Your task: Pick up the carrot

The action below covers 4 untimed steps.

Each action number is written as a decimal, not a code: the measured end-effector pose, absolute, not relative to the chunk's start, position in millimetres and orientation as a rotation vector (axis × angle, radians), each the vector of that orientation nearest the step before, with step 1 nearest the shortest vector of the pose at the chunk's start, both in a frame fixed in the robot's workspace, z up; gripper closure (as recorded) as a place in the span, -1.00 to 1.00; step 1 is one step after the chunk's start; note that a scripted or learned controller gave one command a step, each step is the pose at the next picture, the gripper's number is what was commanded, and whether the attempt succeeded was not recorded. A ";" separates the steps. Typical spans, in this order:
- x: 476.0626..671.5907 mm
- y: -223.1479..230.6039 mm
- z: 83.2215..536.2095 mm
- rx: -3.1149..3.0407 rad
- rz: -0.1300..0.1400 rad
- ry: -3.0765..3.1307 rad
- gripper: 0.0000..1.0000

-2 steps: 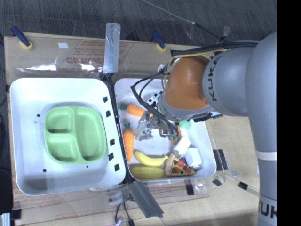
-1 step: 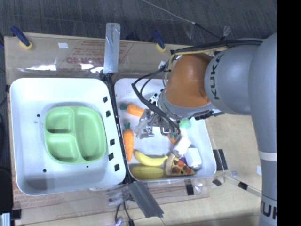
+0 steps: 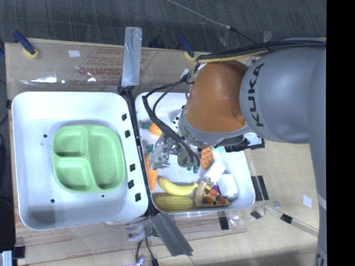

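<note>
Arm (image 3: 266, 93) reaches in from the right, orange band sitting over the upper part of the right bin (image 3: 244, 173). Gripper (image 3: 166, 155) is down inside that bin, left-centre. It's a clutter of metal from this angle — can't tell its state, and nothing is visibly held in it.

Carrot (image 3: 151, 173) lies along the right bin's left wall, thin and orange, running roughly top to bottom, just left of the gripper. Can't tell whether the two touch.

Other stuff in the right bin:
- small orange piece (image 3: 156, 129) near the upper left, partly hidden by the arm
- banana (image 3: 177, 188) below the gripper
- corn cob (image 3: 173, 203) along the bottom wall, just under the banana
- waffle-like piece (image 3: 207, 157) right of the gripper
- white block (image 3: 228, 185) at lower right

Left bin (image 3: 28, 148) holds a green divided tray (image 3: 89, 158), roughly centred — well apart from the gripper.
</note>
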<state>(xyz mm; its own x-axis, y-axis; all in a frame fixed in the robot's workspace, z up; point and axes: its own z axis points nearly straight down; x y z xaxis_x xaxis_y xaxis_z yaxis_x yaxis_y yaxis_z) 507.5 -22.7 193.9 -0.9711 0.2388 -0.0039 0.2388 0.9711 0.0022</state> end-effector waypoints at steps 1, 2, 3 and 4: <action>477.1 -58.8 227.4 1.136 0.000 2.927 1.00; 503.3 -42.6 190.4 1.588 -0.003 2.714 1.00; 475.9 -77.2 190.7 1.790 -0.003 2.589 1.00; 479.6 -164.2 113.2 1.858 -0.007 2.542 1.00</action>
